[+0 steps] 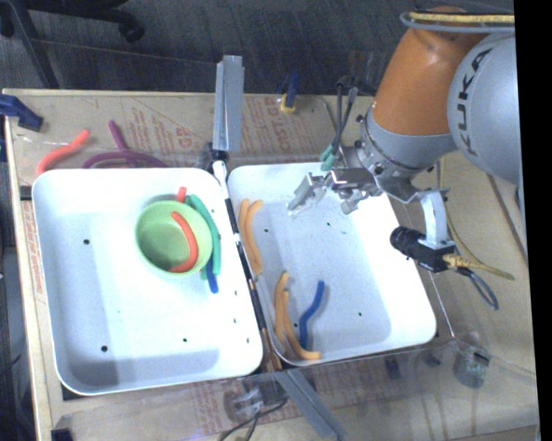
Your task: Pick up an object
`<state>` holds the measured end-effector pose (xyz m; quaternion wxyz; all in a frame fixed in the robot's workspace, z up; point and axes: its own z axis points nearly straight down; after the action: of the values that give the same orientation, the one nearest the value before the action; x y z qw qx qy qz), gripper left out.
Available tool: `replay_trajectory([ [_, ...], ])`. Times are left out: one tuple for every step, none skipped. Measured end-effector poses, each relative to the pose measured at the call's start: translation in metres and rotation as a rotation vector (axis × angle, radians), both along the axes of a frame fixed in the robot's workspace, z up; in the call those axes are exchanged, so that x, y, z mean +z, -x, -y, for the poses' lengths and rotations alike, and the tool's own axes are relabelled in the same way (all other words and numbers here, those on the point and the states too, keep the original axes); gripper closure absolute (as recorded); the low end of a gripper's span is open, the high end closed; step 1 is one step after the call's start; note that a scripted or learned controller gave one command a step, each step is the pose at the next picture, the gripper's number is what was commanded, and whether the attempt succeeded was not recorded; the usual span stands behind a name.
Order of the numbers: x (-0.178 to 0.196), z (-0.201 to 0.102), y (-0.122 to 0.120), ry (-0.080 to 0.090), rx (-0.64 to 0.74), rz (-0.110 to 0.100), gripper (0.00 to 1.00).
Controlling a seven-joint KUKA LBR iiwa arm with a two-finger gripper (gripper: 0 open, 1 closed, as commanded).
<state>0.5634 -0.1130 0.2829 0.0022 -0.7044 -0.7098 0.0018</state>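
Hovering over the right bin [408, 328], the gripper [323, 192] has its jaws spread apart with nothing between them. An orange strip [253, 233] and blue piece [309, 311] lie below; a green bowl [170, 238] sits in the left bin [76, 302].

arm [472, 72]: grey shell | orange band | dark "kuka" lettering | claw [326, 191]: metallic silver

Pale wooden bench [130, 429] printed with faint red lettering, dark grey carpeted floor [273, 19] beyond, black office chair base [68, 18] at top left, even overhead light
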Motion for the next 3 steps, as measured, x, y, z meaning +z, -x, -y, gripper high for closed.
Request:
replay_trajectory([
  [-0.182,0.004,0.004,0.002,0.073,0.003,0.00],
  [-0.190,0.024,0.065,0.000,0.182,0.009,0.00],
  [-0.180,0.022,0.064,-0.007,0.189,0.004,1.00],
])
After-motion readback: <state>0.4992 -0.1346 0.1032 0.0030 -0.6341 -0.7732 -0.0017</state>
